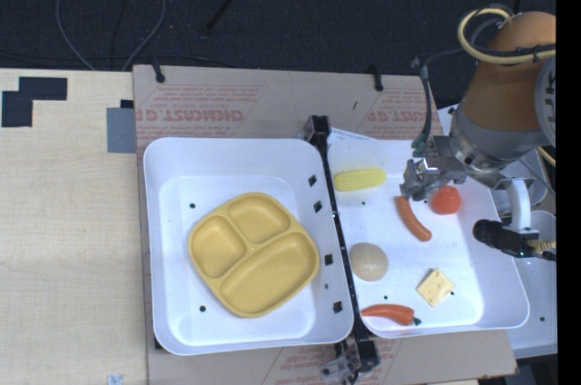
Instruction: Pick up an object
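The right bin (pixel 497 301) holds several toy foods. A yellow corn cob (pixel 359 181) lies at its far left, and an orange sausage (pixel 413 218) lies slantwise in the middle. A red tomato (pixel 446 201) sits beside the sausage. Nearer the front are a tan bun (pixel 369 261), a yellow cheese wedge (pixel 435 288) and a red chili pepper (pixel 388 313). My gripper (pixel 420 181) hangs over the right bin, just above the sausage's upper end and to the left of the tomato. Nothing shows in its grasp.
A yellow divided plate (pixel 254 253) lies in the left bin (pixel 168 192). A black divider (pixel 332 229) runs between the bins. The arm's orange band (pixel 508 93) and grey wrist overhang the right bin's far right corner. A black fitting (pixel 505 236) sits by that bin's right rim.
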Controlling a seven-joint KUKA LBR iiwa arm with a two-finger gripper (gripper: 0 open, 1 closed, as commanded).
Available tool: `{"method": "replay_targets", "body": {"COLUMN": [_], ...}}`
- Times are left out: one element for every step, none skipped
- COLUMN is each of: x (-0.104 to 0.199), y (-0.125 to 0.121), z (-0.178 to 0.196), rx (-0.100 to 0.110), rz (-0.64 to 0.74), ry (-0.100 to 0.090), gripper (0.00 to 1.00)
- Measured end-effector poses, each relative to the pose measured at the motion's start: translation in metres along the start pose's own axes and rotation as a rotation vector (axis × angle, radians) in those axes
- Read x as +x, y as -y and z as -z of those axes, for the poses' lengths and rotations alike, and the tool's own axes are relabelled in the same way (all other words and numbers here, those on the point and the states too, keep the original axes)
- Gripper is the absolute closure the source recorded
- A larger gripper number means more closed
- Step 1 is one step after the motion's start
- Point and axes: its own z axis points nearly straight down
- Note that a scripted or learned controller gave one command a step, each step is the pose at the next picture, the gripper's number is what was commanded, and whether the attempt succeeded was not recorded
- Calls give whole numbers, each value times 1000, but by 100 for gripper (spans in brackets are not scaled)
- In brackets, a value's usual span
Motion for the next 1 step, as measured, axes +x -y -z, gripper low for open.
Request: {"method": "replay_targets", "body": {"x": [49], "y": [-19], "z": [5], "rx": [1], "rz": [4], "ry": [-1], "gripper": [100]}}
